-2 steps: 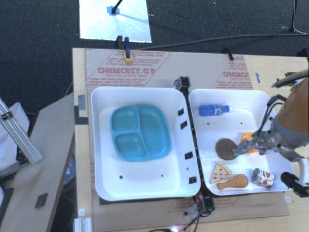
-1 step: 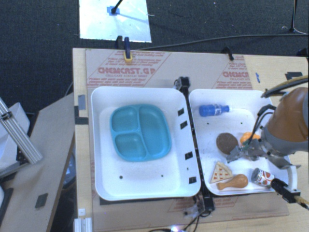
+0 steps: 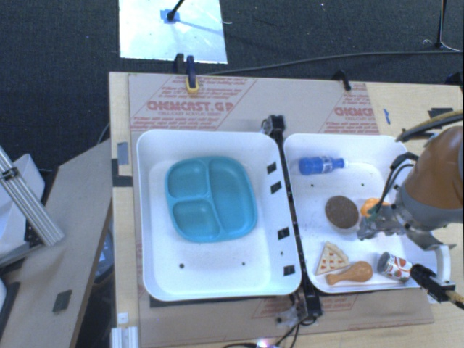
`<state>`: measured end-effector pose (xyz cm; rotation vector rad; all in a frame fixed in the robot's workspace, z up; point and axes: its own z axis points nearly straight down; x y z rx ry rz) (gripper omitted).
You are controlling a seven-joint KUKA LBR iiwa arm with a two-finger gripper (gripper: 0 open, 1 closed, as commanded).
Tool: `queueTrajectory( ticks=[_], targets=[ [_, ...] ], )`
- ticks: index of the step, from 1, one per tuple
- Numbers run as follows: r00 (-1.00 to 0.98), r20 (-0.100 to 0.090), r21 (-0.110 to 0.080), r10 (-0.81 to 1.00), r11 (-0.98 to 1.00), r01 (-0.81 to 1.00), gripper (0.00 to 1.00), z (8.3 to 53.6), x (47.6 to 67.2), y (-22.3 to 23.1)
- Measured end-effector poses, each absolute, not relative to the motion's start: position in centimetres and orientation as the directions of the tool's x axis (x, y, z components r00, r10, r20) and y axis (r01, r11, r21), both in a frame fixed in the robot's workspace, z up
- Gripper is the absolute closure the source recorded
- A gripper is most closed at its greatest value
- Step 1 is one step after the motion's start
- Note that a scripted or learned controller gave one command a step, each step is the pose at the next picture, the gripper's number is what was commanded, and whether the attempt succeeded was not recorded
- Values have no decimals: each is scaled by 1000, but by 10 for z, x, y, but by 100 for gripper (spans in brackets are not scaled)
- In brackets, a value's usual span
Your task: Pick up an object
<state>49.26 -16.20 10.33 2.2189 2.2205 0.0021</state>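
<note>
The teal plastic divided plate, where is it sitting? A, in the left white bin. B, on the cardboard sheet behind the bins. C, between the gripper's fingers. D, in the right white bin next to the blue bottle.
A: the teal plastic divided plate lies flat in the left white bin, while the blue bottle lies in the right white bin, beyond the divider.

Red lettering "CHEMCAST GP" on the protective sheet [image 3: 290, 104] covering the bench — printed at far left, behind the left bin, and repeated in part, slanted, at far right behind the right bin. Smaller red lines beneath each mark: too small to read. Other objects: no legible txt or nos.
</note>
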Motion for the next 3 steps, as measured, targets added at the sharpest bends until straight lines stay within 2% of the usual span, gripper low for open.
queueTrajectory(
  ticks=[2, 3],
  targets=[
    [-4, -2, 8, 1000, 4, 1000, 100, 203, 502, -158],
    [-9, 1, 2, 1000, 9, 1000, 100, 208, 501, -115]
  ],
)
